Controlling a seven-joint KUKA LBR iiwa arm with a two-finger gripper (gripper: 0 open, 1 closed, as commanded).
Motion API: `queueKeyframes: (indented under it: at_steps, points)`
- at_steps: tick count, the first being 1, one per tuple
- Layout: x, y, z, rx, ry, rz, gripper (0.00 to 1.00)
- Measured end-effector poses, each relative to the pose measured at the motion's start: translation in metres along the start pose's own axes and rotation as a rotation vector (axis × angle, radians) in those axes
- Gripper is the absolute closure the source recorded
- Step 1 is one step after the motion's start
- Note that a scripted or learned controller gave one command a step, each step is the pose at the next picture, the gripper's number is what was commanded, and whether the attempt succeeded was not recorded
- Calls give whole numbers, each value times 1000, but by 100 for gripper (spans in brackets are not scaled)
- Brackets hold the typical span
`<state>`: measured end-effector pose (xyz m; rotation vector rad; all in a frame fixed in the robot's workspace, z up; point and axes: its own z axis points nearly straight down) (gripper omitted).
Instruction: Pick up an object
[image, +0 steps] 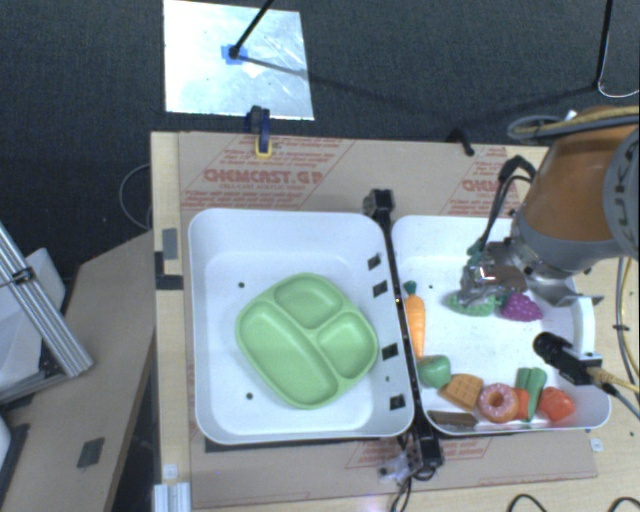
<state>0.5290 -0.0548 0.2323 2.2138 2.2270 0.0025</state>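
Observation:
My gripper (478, 288) is low in the right bin (440, 250), near its middle, directly over a small green toy (472, 305) that lies on the bin floor. A purple bunch of grapes (521, 307) lies just right of the gripper. An orange carrot (414, 318) lies along the bin's left wall. Along the front wall are a green round toy (434, 371), an orange waffle-like piece (463, 389), a pink donut (497, 402), a green and orange piece (529, 386) and a red-orange piece (556, 404).
The left bin (230, 250) holds a light green divided plate (306, 338). A black divider with clips (392, 300) separates the bins. The arm's grey and orange body (580, 200) hangs over the right bin's far right corner.

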Motion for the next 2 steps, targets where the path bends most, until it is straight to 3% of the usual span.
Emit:
queueKeyframes:
  at_steps: [1, 2]
  points:
    - [-10, -10, 2, 1, -1, 5, 100]
    - [-2, -4, 18, 1, 0, 2, 100]
